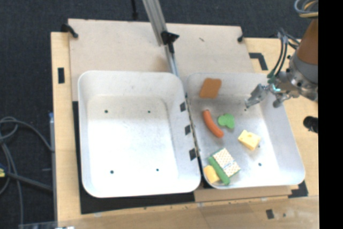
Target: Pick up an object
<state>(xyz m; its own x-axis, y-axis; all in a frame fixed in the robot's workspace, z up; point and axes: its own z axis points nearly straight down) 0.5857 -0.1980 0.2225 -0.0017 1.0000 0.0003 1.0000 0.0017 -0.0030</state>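
Objects for picking lie in the right bin (278,137), grouped in its left and middle parts. Orange block (210,88) sits near the far wall. Orange-red sausage shape (213,123) lies at a slant just below it, with a small green piece (226,121) just beside its right side. Yellow cheese wedge (249,140) rests alone, a little right of and nearer than the green piece. Checkered cracker-like piece (225,162) lies on a green strip by the near wall, touching or just beside a small yellow piece (211,174) at the bin's near left corner.

Gripper (265,96) hangs over the far right part of the same bin, well apart from every object. Its two fingers are spread apart, with nothing between them. Grey wrist with orange band (308,48) enters from the right edge.

Left bin (134,134) stands touching the right one along a shared edge. Both rest on a wooden bench (120,43). A slanted aluminium rail (150,0) rises from the bench's far side, and cables (16,139) lie on the dark floor at left.
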